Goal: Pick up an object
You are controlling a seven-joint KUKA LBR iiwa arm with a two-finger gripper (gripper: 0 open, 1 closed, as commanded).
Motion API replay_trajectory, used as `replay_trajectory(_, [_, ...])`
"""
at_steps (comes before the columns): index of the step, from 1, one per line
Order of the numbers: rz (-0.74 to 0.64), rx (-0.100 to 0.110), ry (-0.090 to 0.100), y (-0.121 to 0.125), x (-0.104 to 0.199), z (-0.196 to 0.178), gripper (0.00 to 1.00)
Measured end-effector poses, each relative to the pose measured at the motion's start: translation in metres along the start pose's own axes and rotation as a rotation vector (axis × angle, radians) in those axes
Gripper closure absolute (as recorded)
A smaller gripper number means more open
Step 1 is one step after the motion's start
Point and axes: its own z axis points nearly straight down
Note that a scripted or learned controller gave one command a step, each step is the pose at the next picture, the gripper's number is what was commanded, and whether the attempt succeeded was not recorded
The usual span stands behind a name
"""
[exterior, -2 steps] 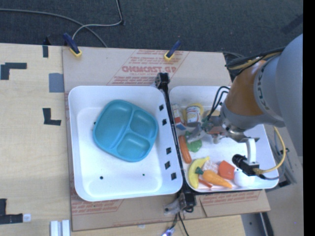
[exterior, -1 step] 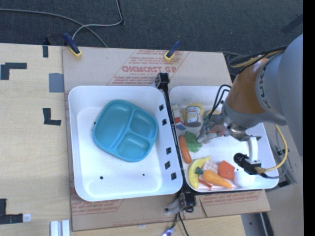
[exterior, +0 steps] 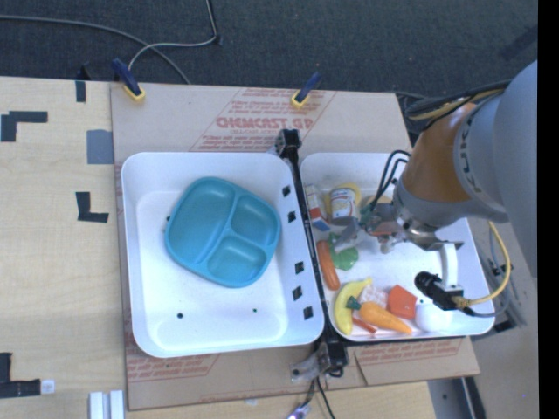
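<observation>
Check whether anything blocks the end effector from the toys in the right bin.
Nothing visible does. The end effector is already low in the right bin, right beside the green toy and the orange stick. The can stands just behind it, crowding the spot. The banana and carrot lie nearer, uncovered.

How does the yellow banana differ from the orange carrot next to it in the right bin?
The curved yellow plastic banana bends along the right bin's near-left corner; the straight orange carrot tapers to a point. The banana is longer and lies steeply up the view; the carrot lies slantwise across it. Both are toy foods resting loose in the shallow white right bin.
</observation>
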Motion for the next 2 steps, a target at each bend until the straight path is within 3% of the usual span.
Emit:
replay_trajectory(1, [-0.001,0.003,0.001,0.071,0.003,0.020,0.00])
replay_trajectory(2, [-0.002,-0.003,0.000,0.033,0.008,0.029,0.00])
